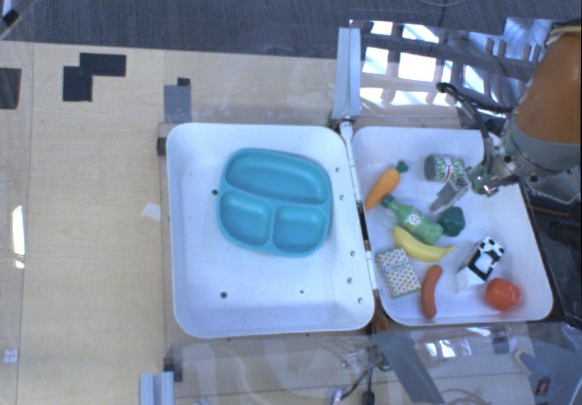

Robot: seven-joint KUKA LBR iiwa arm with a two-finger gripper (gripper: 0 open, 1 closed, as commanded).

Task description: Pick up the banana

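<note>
1. The left bin (186, 239) holds a blue divided plate (275, 201) with three compartments; it lies well to the left of the claw (447, 197).
2. The right bin (536, 303) sits under the claw and holds all the small items.
3. A carrot (383, 187) lies to the left of the claw, tilted, with its green top pointing up and right.
4. A small can (444, 167) with a green label lies on its side just above the claw.
5. A green bottle (414, 217) lies on a slant just below and left of the claw, and a dark green rounded item (453, 220) sits just below the claw tip, beside the bottle's wide end.
6. The banana (422, 246) lies in the right bin below the claw, just under the green bottle and touching it. It is yellow, short and curved, its ends turned upward, and it lies free on the bin floor.
7. A checked blue-and-white pouch (397, 270) and a red-orange sausage (431, 290) lie further below the claw, toward the near rim.
8. A black-and-white carton (486, 258) and a red tomato (503, 294) lie below and to the right of the claw.
9. The claw hangs low over the items with nothing visibly between its fingers; whether they are spread or closed cannot be told.
</note>
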